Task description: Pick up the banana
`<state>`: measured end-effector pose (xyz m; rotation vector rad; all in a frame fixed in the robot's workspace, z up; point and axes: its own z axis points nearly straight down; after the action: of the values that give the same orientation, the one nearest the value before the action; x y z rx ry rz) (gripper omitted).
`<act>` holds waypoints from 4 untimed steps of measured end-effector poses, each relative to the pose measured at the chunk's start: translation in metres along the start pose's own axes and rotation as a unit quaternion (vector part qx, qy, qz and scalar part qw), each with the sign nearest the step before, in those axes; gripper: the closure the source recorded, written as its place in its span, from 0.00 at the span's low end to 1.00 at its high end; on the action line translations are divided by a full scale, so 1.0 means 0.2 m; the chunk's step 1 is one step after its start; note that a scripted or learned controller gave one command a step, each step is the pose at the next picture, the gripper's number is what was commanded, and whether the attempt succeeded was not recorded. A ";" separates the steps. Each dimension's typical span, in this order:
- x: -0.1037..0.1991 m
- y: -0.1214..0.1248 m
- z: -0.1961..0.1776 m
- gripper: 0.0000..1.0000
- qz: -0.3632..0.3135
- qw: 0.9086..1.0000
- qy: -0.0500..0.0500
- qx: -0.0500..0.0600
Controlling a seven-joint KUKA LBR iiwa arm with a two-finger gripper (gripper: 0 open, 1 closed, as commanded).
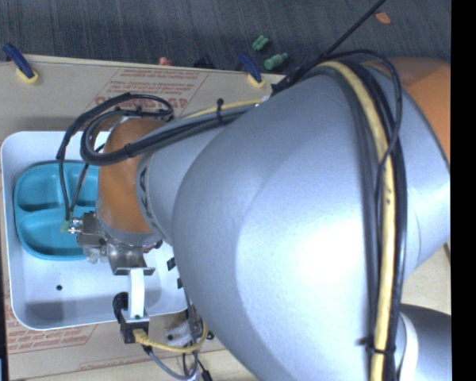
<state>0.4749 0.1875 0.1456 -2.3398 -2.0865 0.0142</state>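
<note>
Task thing: banana; its place cannot be told, since the arm covers most of both bins. My guess is that it lies under the wrist, or in the covered stretch toward 3 o'clock.
Arm (301, 236): grey and bulky, reaching across from 3 o'clock toward 9 o'clock; its orange band (123, 185) sits above the wrist, over the left bin.
Pincer (111, 248): hangs below the orange band, aimed down into the bin; whether it is apart, together or clamped on anything cannot be told.
Left bin (32, 308): white and shallow, at 9 o'clock; bare floor shows toward 7 o'clock.
Blue dish (44, 213): two compartments, inside the left bin at its 9 o'clock side, just beside the wrist; the part of either compartment in sight holds nothing.
Cables (103, 121): black loops over the wrist, toward 11 o'clock.
Surface (143, 82): a brown printed board under the bins, with a blue clamp (20, 60) at its 10 o'clock corner.
Step in hand: judged as the descent or the grasp inside the left bin.
Doing it well: centre on the banana's middle, span its narrow width, stay off the dish rim, squeeze gently, and lift straight up before any sideways travel.
</note>
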 end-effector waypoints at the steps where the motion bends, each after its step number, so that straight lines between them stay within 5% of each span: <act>1: -0.69 0.08 -0.23 1.00 0.041 0.999 0.001 -0.004; 3: -0.68 0.08 -0.33 1.00 0.034 0.999 0.002 0.000; 4: -0.40 0.05 -0.06 1.00 -0.002 1.000 0.001 -0.002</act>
<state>0.4752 0.1070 0.1569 -2.3376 -2.0928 0.0081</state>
